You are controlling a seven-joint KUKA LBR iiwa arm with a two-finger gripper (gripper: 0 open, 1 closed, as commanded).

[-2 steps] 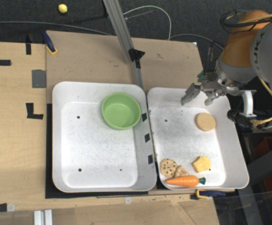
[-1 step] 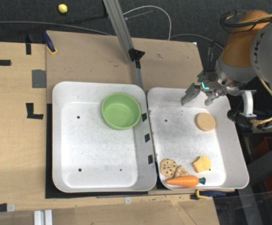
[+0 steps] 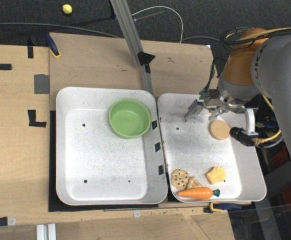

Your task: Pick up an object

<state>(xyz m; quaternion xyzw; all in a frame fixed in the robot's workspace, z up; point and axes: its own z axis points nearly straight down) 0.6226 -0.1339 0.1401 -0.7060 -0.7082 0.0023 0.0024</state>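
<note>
The worktop point(image 3: 100, 59) is plain brown board with a few dark tape marks on its left part; no writing or label can be read anywhere. Two white bins sit side by side on it. The left bin point(image 3: 75, 149) holds a green bowl point(image 3: 129, 118) at its far right corner, standing upright. The arm point(image 3: 265, 59) reaches in from the right over the far end of the right bin point(image 3: 195, 144). Its jaws point(image 3: 203, 112) hang spread apart above that bin's far part, gripping nothing, one finger pointing left and down toward the bin floor. Just to their right, a tan round disc point(image 3: 219, 129) lies flat on the bin floor. At the near end of the right bin lies a carrot point(image 3: 199, 193), long axis running left to right, green top at the right, tip to the left. Touching it on the far side are a brown cookie point(image 3: 180, 177) and, further right, a yellow wedge point(image 3: 216, 174). A small yellow ball point(image 3: 67, 8) lies on the dark floor beyond the worktop, far left.
</note>
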